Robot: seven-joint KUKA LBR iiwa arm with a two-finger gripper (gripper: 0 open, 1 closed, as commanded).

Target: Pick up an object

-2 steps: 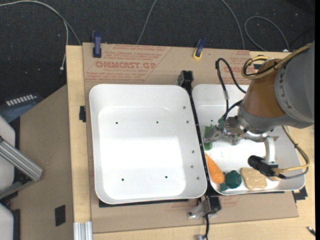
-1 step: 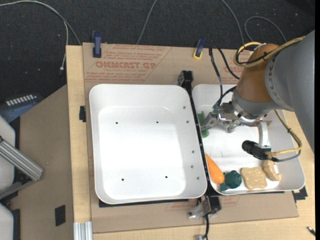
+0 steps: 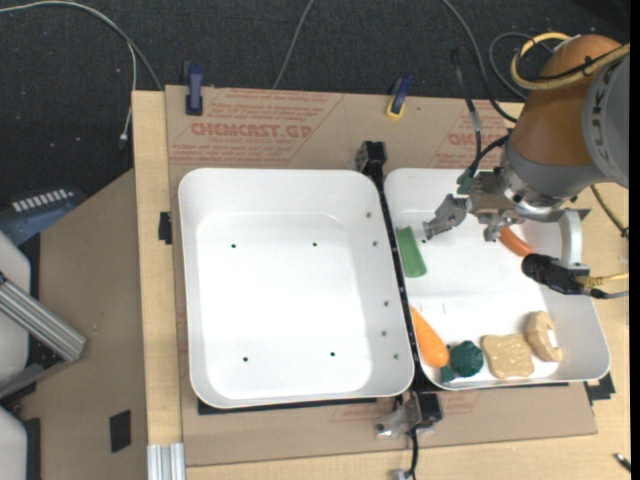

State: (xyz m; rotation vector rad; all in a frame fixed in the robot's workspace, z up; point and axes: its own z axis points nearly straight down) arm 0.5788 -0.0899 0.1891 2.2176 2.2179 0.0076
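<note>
Left bin [image 3: 285, 193] sitting beside right bin [image 3: 585, 353]. Inside the right bin: green block [image 3: 411, 252] lying at its left wall, carrot [image 3: 430, 339] below that; gripper [image 3: 466, 221] hovering spread open, holding nothing.

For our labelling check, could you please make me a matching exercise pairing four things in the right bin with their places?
Things:
1. green block
2. carrot
3. toast
4. teal item

Places:
A. between the carrot and the toast, at the near edge
B. along the left wall, midway up
C. near edge, right of the teal item
D. near-left corner, lying at a slant

Pairs: 1-B, 2-D, 3-C, 4-A
</note>
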